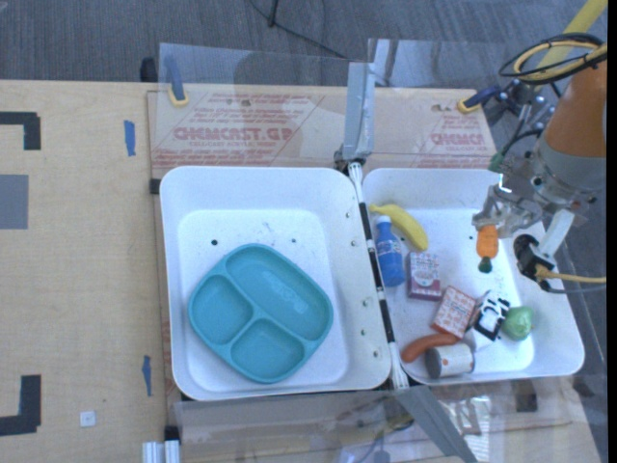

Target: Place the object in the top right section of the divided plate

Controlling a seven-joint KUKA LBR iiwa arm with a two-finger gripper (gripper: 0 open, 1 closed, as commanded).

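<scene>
Gripper (490,222) hangs over the right bin's (559,360) far right edge, fingers pinching a toy carrot (488,243), lifted presumably for carrying to the teal divided plate (260,312).

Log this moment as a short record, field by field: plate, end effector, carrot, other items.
plate: teal divided plate in the left bin, sections bare
end effector: over the right bin, beside the carrot
carrot: small orange carrot at the end effector, grasp unclear
other items: banana, blue bottle, green ball in the right bin
</scene>
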